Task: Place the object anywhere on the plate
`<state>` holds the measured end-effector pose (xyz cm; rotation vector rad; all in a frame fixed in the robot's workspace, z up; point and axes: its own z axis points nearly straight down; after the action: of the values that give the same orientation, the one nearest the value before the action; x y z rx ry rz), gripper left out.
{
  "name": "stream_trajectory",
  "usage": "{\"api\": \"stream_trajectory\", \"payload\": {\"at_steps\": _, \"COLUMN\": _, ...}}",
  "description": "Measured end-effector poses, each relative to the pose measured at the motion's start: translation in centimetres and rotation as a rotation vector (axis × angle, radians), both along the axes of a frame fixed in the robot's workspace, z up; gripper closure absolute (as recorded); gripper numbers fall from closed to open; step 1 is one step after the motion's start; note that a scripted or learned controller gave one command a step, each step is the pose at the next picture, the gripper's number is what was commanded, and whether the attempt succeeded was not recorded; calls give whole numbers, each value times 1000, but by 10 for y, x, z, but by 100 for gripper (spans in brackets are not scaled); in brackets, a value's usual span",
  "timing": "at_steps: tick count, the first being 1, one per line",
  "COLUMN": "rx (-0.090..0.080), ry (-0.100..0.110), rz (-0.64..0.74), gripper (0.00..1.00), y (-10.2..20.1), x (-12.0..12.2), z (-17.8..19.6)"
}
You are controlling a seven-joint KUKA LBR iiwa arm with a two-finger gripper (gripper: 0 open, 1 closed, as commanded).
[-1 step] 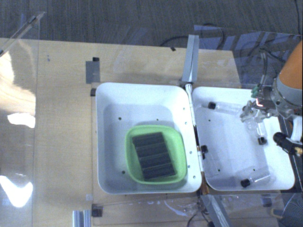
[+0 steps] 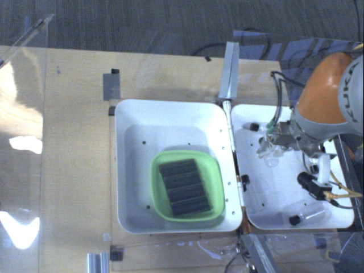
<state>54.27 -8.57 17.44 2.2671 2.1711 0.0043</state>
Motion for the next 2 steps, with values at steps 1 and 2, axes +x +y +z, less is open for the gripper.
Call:
{"api": "stream_trajectory", "payload": {"at_steps": 1, "rx": 1, "ry": 0, "rz": 94, "gripper": 100, "y": 54, "x": -51, "z": 10}}
{"api": "stream_trajectory", "payload": {"at_steps": 2, "rx": -1, "ry": -3, "rz": 351, "gripper": 100, "y": 104, "x": -20, "z": 11}}
